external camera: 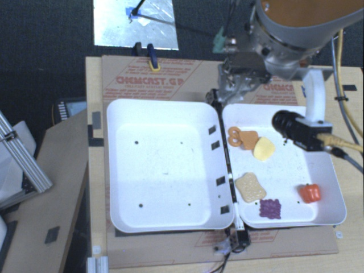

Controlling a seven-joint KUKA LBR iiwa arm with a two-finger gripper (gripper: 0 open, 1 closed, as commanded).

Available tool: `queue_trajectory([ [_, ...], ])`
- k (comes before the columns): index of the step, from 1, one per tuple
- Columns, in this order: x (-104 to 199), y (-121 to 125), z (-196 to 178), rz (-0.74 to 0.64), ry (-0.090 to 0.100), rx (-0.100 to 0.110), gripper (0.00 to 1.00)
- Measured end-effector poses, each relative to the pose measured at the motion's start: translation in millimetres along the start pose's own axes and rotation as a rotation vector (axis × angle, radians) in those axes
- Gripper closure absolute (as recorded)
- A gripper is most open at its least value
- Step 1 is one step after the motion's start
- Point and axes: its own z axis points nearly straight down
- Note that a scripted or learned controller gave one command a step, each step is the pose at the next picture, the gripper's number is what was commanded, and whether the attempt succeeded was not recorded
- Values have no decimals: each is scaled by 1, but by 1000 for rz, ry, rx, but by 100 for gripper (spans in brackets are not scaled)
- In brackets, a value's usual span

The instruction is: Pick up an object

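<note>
The arm (301,10) is leaning in over the right bin's (330,169) far edge, its claw (236,90) hanging above the toy pretzel (235,135); the claw's grip cannot be told.

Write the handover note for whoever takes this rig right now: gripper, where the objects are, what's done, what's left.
Gripper: above the back edge of the bins, near the divider; nothing seen in it.
Objects, all in the right bin: orange pretzel and yellow piece touching near the back; toast slice and purple grapes at the front by the divider; red pepper front right.
Done: nothing picked yet.
Left: descend on one object, grasp, lift. The pepper sits apart from the rest, probably the easiest target.
</note>
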Motion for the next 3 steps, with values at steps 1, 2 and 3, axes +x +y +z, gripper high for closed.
queue_trajectory([
  [1, -1, 1, -11, 0, 1, -2, 100],
  [2, -1, 1, -22, -4, 3, -5, 100],
  [3, 76, 1, 57, -2, -2, 4, 100],
])
